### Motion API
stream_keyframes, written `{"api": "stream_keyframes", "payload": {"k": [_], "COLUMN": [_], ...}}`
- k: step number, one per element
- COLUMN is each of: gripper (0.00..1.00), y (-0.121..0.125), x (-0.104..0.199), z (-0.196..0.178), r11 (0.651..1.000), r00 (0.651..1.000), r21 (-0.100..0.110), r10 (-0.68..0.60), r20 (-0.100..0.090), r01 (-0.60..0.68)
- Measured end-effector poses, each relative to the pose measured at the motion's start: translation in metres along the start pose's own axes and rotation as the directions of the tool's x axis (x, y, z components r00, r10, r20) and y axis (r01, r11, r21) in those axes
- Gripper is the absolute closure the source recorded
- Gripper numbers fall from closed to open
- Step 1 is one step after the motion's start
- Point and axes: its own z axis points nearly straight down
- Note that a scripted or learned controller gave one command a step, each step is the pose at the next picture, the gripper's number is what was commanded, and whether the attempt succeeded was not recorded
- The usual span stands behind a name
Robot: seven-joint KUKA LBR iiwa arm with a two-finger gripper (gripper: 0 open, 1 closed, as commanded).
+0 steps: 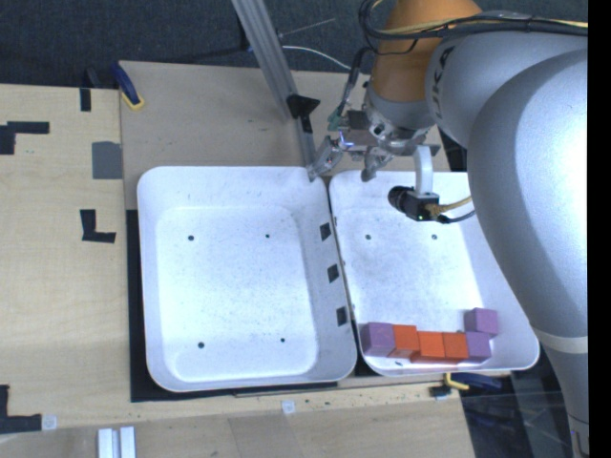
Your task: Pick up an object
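Note:
Purple and orange blocks lie in a row along the near edge of the right bin [420,256]: a purple block [379,337] at the left, orange blocks [431,344] in the middle, and another purple block [481,322] at the right. My gripper [347,162] hangs over the far rim where the two bins meet, well away from the blocks. Its two fingers stand apart with nothing between them.
The left bin [229,275] sits beside the right one, with small black clips on the shared rim. A slanted metal post [272,60] rises behind the bins. The big grey arm [535,160] covers the right side. Black tape marks lie on the bench at left.

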Motion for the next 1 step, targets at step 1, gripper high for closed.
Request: {"api": "stream_keyframes", "payload": {"k": [1], "gripper": [0.00], "y": [-0.0330], "x": [0.0349], "z": [-0.0001], "r11": [1.000], "r00": [1.000], "r21": [0.005], "r10": [0.001], "r20": [0.000], "r01": [-0.001]}}
